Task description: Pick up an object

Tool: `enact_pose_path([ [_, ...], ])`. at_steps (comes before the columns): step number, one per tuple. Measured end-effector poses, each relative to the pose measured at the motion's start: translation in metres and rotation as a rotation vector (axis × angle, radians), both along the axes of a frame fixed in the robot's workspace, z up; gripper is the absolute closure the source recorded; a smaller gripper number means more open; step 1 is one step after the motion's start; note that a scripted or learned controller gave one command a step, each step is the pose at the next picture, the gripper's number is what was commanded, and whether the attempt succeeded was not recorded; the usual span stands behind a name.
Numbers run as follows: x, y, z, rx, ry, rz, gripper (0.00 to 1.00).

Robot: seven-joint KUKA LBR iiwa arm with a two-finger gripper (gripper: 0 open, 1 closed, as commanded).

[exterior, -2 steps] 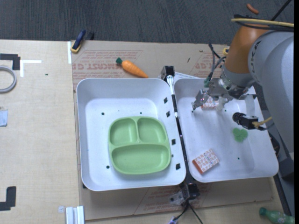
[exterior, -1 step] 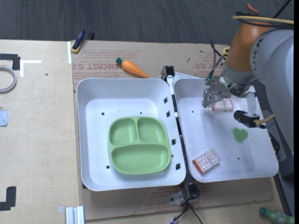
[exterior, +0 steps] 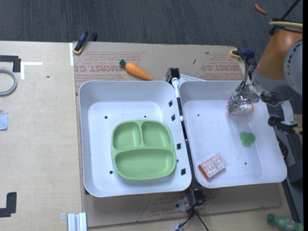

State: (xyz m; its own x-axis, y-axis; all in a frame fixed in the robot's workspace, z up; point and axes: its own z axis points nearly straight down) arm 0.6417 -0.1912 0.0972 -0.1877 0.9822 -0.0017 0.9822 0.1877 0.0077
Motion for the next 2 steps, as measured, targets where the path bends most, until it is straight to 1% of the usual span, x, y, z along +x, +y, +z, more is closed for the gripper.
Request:
enact_pose_path([
  [1,-0.0339,0.0365,0.1441,0.000,0.007,-0.187,1.00],
  [2,-0.0340,0.0365,0.1441,0.000,0.007,-0.187,0.00],
])
